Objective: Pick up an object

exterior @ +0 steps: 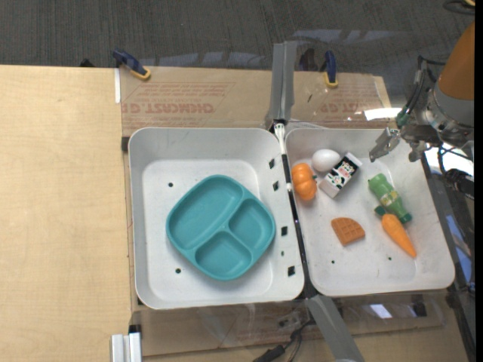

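Above right bin (445,277), fingers (398,146) spread, empty

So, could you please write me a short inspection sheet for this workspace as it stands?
Surface: two white bins side by side, left bin and right bin, on a cardboard-lined bench.
Job's things: in the right bin, an egg, a small carton, an orange piece, a cracker, a green bottle and a carrot.
Clutter: a teal divided plate in the left bin.
Gripper: above the right bin's far right corner, jaws apart, holding nothing.
Cables: some at the arm's wrist.
Surroundings: two clamps on the cardboard's far edge; wooden board at left.
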Robot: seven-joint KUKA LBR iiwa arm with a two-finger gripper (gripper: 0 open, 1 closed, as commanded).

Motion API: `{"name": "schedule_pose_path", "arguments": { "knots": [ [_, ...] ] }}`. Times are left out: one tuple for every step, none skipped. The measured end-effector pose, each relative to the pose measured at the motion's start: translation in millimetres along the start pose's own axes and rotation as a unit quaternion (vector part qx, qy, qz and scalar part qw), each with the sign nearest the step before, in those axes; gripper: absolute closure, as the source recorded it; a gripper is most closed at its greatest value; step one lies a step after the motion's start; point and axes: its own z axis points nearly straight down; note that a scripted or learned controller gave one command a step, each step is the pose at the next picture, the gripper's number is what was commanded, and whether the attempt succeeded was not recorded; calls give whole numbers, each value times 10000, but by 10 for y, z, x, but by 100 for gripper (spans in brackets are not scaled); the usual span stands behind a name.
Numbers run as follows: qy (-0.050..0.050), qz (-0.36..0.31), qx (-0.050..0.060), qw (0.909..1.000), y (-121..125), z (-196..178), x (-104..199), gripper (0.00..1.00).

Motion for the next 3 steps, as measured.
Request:
{"name": "schedule_pose_path", "arguments": {
  "knots": [
    [8, 321, 4, 9995, -115, 995, -180, 0],
    [-2, 316, 1, 9995, -113, 899, -188, 100],
    [-3, -327, -20, 9995, 393, 22, 620, 100]
  ]
}}
